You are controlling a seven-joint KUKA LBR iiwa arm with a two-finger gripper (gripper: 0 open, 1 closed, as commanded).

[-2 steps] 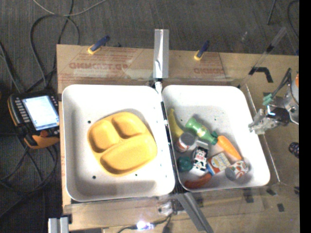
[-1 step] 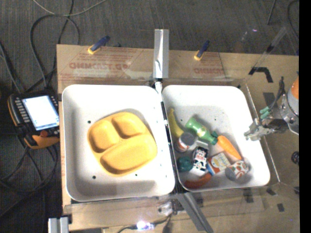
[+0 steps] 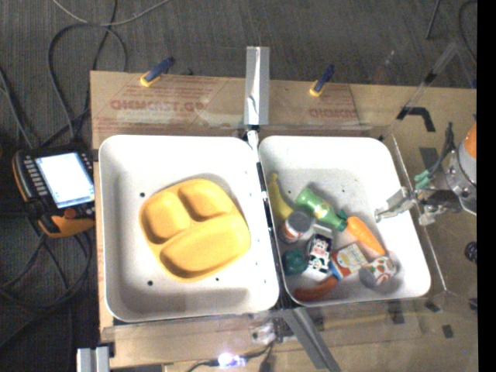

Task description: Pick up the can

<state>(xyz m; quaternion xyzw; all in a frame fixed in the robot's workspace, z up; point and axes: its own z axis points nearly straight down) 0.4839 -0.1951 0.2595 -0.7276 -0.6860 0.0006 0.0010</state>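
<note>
At the near edge of the right bin [image 3: 403, 285] lies a crowd of small things: a red pepper-like piece [image 3: 314, 291], a teal cap-shaped item [image 3: 294, 263], a small black-and-white carton [image 3: 318, 254], a red-and-white juice box [image 3: 350, 259] and a printed pouch [image 3: 380, 270]. Just beyond them, towards the bin's left wall, stands the can [image 3: 297, 226], seen from above as a grey round top with a reddish side, so its long axis looks roughly upright. It sits between a banana [image 3: 277, 200] on its left and a green bottle [image 3: 318, 208] touching it on the right, with a carrot [image 3: 365, 236] further right. The left bin [image 3: 116, 285] holds a yellow divided tray [image 3: 195, 227]. The gripper [image 3: 397, 206] hangs over the right rim of the right bin, well apart from the can; whether its fingers are spread or closed I cannot tell, and nothing is visibly between them. The can lies to its left in the picture and slightly nearer, across the carrot and bottle. The tight neighbours probably leave little room for fingers. Farther back, two clamps [image 3: 156, 70] grip the bench's rear edge.
</note>
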